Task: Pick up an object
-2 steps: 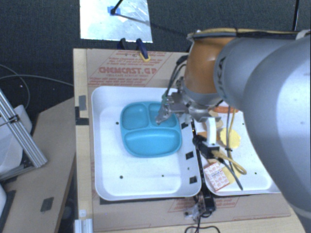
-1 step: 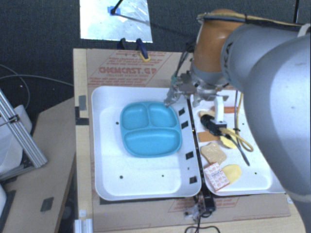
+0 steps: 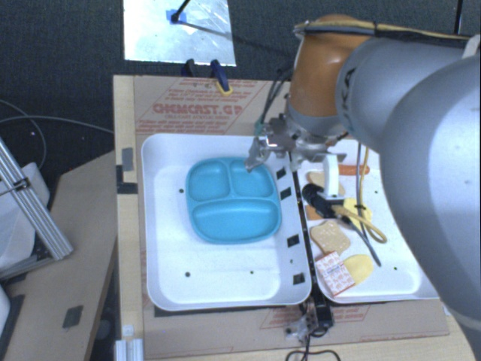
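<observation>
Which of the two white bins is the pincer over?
The bin with the blue plate; the pincer hangs above that plate's far edge. The other bin holds small items.

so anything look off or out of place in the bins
Nothing spilled or broken. The blue divided plate sits a little skewed to the walls of the left bin, and the small items in the right bin are bunched near its left wall. The gripper is at the plate's far right corner.

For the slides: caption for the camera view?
Gripper at the far corner of a blue plate in the left bin; small items in the right bin.
</observation>
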Robot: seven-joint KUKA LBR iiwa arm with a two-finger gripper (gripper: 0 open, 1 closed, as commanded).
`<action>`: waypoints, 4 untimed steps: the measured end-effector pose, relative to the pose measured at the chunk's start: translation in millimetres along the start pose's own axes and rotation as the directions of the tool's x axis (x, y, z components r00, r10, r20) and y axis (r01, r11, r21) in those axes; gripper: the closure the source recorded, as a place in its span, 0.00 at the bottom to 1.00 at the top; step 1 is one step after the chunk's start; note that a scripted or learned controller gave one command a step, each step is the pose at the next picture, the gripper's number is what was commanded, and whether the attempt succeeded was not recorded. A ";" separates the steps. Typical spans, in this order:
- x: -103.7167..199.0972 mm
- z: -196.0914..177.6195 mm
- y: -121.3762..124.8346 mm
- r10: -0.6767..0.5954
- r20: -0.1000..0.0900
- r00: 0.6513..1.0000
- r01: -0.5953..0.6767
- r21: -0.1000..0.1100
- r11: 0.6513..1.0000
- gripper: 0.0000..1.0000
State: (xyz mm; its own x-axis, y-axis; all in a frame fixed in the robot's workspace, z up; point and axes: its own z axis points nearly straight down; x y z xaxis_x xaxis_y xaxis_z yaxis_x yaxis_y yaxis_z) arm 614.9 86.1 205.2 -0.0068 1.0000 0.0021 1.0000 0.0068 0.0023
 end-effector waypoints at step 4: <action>129.4 -70.7 54.7 -0.002 -0.005 1.000 0.002 -0.011 1.000 0.00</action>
State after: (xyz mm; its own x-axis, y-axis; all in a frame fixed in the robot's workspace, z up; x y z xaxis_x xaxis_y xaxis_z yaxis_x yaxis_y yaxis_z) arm 668.5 215.7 276.3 -0.0092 0.9999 0.0067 0.9999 0.0091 0.0136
